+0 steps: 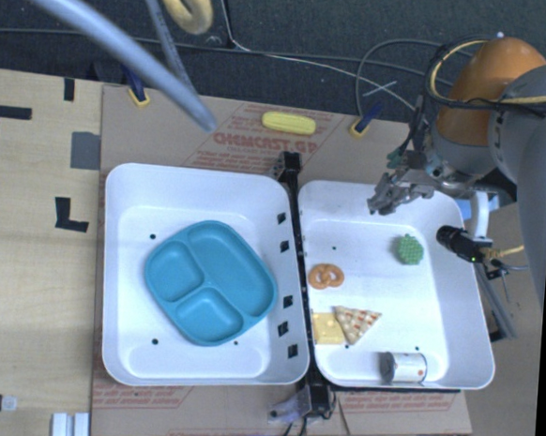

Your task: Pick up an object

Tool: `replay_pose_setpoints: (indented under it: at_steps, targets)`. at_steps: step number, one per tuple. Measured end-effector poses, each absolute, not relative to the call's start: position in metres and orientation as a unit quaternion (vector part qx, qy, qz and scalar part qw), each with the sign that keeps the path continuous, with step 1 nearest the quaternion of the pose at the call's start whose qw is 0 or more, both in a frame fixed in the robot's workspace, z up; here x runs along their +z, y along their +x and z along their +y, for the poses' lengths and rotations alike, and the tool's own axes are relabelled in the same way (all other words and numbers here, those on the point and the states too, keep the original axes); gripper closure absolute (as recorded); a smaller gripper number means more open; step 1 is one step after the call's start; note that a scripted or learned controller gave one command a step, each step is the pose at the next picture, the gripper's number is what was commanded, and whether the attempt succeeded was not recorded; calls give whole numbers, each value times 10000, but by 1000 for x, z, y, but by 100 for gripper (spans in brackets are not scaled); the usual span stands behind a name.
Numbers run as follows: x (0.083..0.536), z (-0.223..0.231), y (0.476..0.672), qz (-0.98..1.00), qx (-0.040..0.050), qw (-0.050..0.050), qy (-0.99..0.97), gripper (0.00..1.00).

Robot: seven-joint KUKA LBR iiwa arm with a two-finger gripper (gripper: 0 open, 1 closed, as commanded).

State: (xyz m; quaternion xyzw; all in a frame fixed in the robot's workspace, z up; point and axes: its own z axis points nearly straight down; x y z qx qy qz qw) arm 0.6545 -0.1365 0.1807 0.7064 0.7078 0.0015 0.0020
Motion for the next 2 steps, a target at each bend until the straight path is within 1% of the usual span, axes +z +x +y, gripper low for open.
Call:
replay_pose_setpoints:
  at_steps: [1, 2]
  targets:
    - [212, -136, 655, 7076, 6, 8, 7066, 100]
    - [203, -86, 656, 7085, -6, -7, 7057, 100]
